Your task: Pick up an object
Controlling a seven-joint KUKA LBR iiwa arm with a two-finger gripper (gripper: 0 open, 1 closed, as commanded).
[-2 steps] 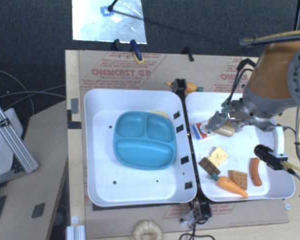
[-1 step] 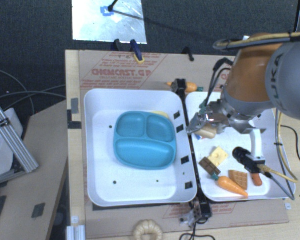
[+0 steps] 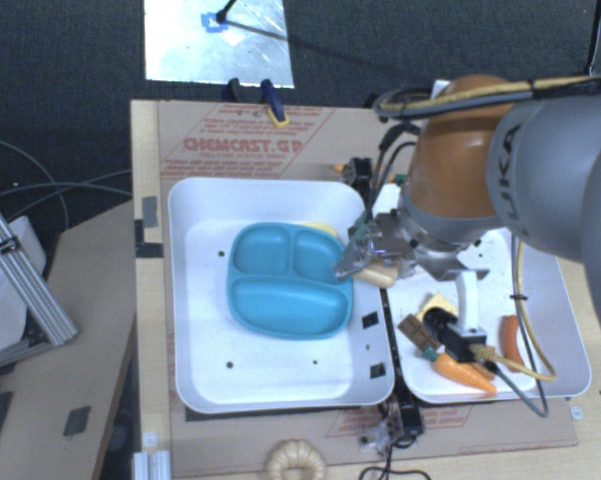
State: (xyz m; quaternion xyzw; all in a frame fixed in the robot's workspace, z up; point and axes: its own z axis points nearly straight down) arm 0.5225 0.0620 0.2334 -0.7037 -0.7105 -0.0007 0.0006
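Gripper (image 3: 364, 257) was positioned low over the divider between the two bins, at the right edge of the blue divided plate (image 3: 280, 280). Its degree of opening could not be determined, and no object was visibly held. A tan item (image 3: 378, 277) lay just beside the gripper on the divider side; whether the two touched could not be told. The plate rested flat near the centre of the left bin (image 3: 194, 368), with a pale yellow item (image 3: 323, 229) at its far right corner. The arm (image 3: 550, 178) reached in above the right bin (image 3: 572, 366). In that bin's near part lay an orange carrot (image 3: 467, 374), a brown block (image 3: 413, 330) and, well to the right, a red-orange piece (image 3: 509, 340). Both bins stood on a cardboard sheet (image 3: 242, 136).
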